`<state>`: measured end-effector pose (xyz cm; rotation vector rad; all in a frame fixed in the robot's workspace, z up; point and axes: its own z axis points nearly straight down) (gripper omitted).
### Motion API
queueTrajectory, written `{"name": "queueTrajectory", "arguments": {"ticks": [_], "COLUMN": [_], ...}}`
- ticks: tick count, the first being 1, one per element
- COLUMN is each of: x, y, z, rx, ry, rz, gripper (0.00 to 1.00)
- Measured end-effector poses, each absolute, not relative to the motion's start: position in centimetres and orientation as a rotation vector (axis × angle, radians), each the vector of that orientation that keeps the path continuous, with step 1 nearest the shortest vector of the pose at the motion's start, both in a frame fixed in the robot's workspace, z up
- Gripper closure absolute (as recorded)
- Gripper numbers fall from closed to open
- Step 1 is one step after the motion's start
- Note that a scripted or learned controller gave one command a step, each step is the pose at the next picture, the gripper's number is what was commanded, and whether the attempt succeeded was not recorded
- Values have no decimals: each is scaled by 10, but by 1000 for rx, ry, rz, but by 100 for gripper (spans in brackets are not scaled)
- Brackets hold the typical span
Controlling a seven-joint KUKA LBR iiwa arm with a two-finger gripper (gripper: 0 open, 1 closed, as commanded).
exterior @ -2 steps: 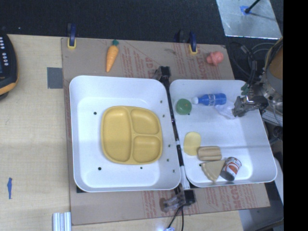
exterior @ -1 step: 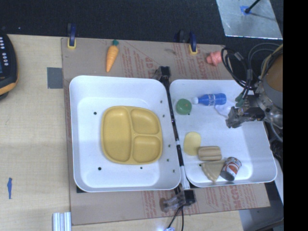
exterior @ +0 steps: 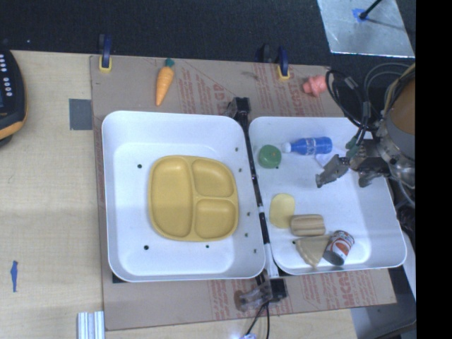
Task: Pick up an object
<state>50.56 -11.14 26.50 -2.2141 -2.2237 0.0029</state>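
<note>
I reach in from the right over the right bin (exterior: pixel 395 210), my wrist low above its right half. My gripper (exterior: pixel 351 171) hangs over bare white floor with its two fingers (exterior: pixel 329 174) spread apart, one dark tip angled down-left and the other set to the right; nothing sits between them.

Taking the right bin as my landmark, nearest the camera along its front edge lie a small can (exterior: pixel 340 247) with a red and white label, tipped on its side in the front right part, and a tan wedge (exterior: pixel 308 251) touching it on the left. Just behind them rests a tan bread-like roll (exterior: pixel 307 224), its long axis running left to right, and a pale yellow lump (exterior: pixel 282 209) touches its left end.

Farther back, by the bin's left wall, sits a green round piece (exterior: pixel 269 156). Beside it lies a blue bottle (exterior: pixel 308 146) on its side, long axis left to right, white cap pointing left toward the green piece. It lies just behind and left of my fingers.

Left of this bin, the left bin (exterior: pixel 123 253) holds a yellow divided plate (exterior: pixel 193 197). Beyond both bins, a toy carrot (exterior: pixel 164 82) and a pink piece (exterior: pixel 315 85) lie on the cardboard.
</note>
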Motion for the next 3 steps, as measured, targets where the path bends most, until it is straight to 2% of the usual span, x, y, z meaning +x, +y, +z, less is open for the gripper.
{"name": "queueTrajectory", "arguments": {"ticks": [1, 2, 3], "x": [659, 656, 655], "y": [-61, -36, -106], "z": [189, 192, 218], "rx": [-2211, -2212, -2226], "ry": [-2238, -2227, -2221], "rz": [-4, 3, 3], "gripper": [0, 0, 0]}}
